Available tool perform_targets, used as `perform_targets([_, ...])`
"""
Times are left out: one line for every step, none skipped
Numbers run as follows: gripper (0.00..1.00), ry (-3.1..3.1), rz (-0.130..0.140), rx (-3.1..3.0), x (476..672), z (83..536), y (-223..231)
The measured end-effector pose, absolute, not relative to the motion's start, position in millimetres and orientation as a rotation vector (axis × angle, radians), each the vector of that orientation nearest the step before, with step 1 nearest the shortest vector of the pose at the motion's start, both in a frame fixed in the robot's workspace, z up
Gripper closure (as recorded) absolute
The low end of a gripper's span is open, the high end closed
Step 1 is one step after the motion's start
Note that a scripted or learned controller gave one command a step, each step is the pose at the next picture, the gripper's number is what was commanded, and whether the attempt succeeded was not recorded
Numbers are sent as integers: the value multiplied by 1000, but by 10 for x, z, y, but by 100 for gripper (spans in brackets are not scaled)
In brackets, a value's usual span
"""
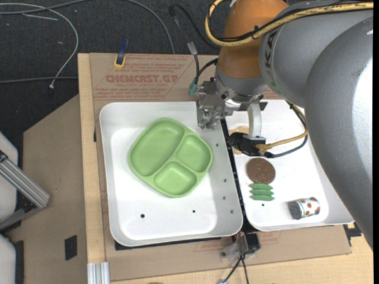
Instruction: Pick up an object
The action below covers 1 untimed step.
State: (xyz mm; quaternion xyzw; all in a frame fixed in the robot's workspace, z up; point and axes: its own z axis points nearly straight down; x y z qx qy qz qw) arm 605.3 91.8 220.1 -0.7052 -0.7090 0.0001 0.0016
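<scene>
Green divided plate (170,157) was the likeliest pick: it lay flat, slightly rotated, in the middle of the left bin (118,218), three compartments facing up. Judged light, rigid moulded plastic, smooth and probably slippery, not fragile. Lying flat, so a two-finger grasp would need the raised outer rim or one of the divider ridges; a pinch on a compartment floor would find nothing to close on.

Right bin (328,215) held smaller candidates: a brown disc (260,171), a green ridged piece (262,192) just below it, and a small white cylinder with red spots (304,207) near the front corner. All looked light and rigid; the cylinder could roll.

Gripper (206,118) hung over the seam between the bins, just beside the plate's upper right edge, pointing down. Wrist with orange band (254,22) sat directly above, arm reaching in from the right. Cannot tell the fingers' spacing from this angle; nothing visibly held.
</scene>
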Motion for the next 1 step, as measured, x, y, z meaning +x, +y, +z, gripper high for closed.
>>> perform_targets([0, -2222, 1, -2219, 6056, 2212, 887])
